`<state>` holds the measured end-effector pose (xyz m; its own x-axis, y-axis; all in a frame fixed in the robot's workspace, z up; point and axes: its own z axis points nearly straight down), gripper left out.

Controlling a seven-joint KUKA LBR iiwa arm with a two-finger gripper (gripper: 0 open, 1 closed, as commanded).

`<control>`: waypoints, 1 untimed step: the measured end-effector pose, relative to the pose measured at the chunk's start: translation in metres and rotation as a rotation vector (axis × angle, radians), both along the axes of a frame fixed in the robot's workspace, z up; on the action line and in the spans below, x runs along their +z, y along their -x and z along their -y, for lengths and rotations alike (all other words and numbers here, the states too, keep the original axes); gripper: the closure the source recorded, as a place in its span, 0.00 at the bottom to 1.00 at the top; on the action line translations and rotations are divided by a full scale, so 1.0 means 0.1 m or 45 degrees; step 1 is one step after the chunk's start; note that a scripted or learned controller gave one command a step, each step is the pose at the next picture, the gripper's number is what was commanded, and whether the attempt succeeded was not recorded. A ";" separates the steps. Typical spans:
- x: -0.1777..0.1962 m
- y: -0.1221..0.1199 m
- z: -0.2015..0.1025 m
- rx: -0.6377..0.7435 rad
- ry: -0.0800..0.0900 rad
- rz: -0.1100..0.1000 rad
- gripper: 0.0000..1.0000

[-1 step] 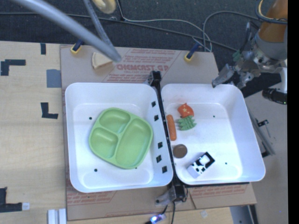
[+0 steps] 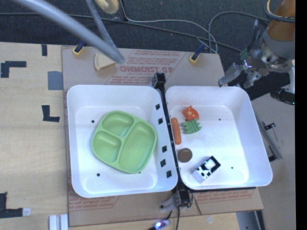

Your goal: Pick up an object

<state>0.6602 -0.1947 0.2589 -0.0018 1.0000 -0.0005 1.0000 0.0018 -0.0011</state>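
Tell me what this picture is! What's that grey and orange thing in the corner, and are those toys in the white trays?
That is a robot arm, reaching in from the right. At its end is a pincer for grabbing things, hanging above the far corner of the right bin. It holds nothing. The camera sits above the bench and looks down at a slant. The left bin holds a green plate with three sections. The right bin holds small things: a red and orange toy, a green toy, an orange carrot-like stick, a brown disc and a black-and-white block. The robot's job is to pick one up.
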 end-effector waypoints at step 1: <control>-0.57 -0.03 -0.10 0.000 -0.001 -0.007 0.00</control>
<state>0.6635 -0.1847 0.2024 -0.0021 1.0000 0.0002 1.0000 0.0021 -0.0063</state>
